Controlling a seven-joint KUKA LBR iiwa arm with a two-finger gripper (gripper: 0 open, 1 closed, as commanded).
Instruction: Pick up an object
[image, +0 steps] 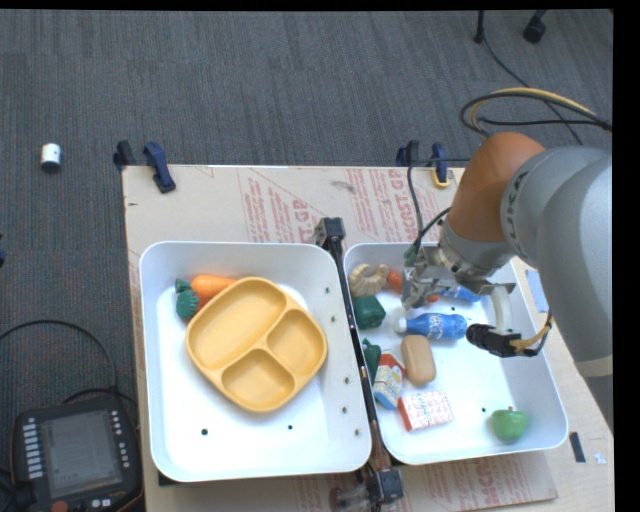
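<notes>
My arm comes in from the right of the frame, and my gripper (422, 290) hangs over the upper left part of the right bin (545, 400). I cannot tell how it is set from here. It sits just above the bottle (436, 326), which lies on its side near the bin's middle, with the beige toy (369, 279) to its left at the bin's top left corner.

Below the bottle lies a tan bun (418, 359), tilted, and beside it to the left a small carton (388, 381). A red-and-white packet (425, 409) lies just below the bun. A green apple (509, 424) sits apart at the bin's lower right. A green piece (368, 312) rests against the left wall.

In the left bin (160, 400) a yellow tray (256, 343) with three compartments lies in the middle, and a carrot (207, 286) lies at its upper left, touching its edge.
</notes>
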